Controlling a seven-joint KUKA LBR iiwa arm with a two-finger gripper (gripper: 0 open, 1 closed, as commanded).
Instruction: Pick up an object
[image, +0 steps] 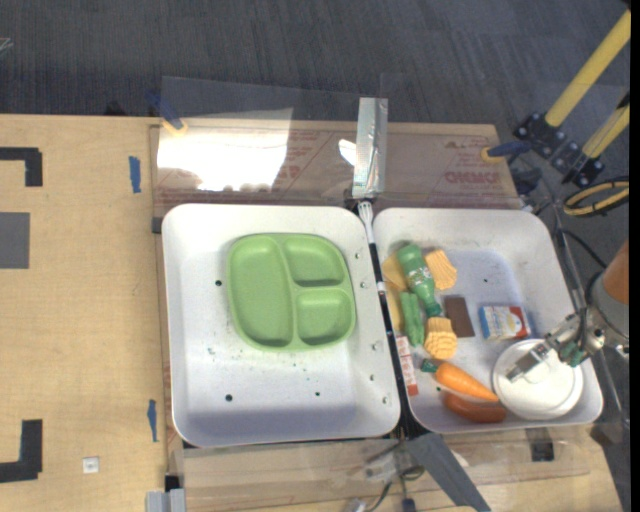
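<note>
Hovering tool (545, 352) over white bowl (540, 388), carrot (466, 380) beside

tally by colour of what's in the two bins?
Green: 2, divided plate, bottle
Yellow: 2, pieces
Orange: 1, carrot
White: 2, bowl, small carton
Brown: 1, block
Total: 8

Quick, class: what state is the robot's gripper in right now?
Gripper: over the white bowl in the right bin; open or shut cannot be told, and nothing is seen held.
</note>
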